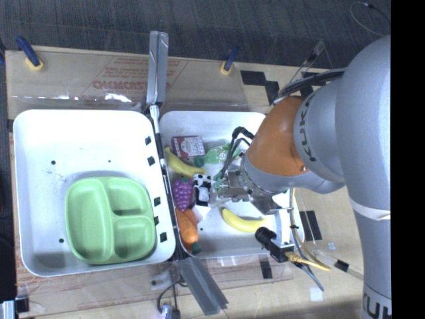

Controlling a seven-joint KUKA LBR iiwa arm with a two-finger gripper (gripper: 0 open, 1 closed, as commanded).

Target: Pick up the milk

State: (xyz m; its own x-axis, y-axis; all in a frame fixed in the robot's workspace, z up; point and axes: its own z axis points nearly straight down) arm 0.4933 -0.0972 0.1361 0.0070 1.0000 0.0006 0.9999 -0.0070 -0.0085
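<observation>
Worktop (80,72): tan board surface with faint red printing near the upper left of the frame — mirrored and not readable. Two blue clamps (30,53) sit on its top edge, one upper left, one upper centre. Beyond the top edge, dark grey carpet-like floor (199,5). A grey metal bar (157,68) stands at the divide between the two bins.

Left bin (40,138): white, shallow, holding a green divided plate (109,219) in its lower half.

Right bin (199,121): white, crowded. Contents from the top: a small red box (188,146) with pictured label, text too small to read; a green item (216,155) just right of it; a banana (182,165) slanting along the left wall; purple grapes (182,193); an orange carrot (188,228) at the lower left corner; a second banana (242,222) at lower centre.

Arm (358,131) enters from the right of the frame; "KUKA" reads vertically on the grey casing beside the orange band.

Milk (203,187): small black-and-white carton, centre-left of the right bin, just right of the grapes, above the carrot.

Jaws (224,186): low in the bin, immediately right of the milk, the tip close against it. How far they are parted — cannot tell; the wrist hides them. Contact with the carton not confirmable.
</observation>
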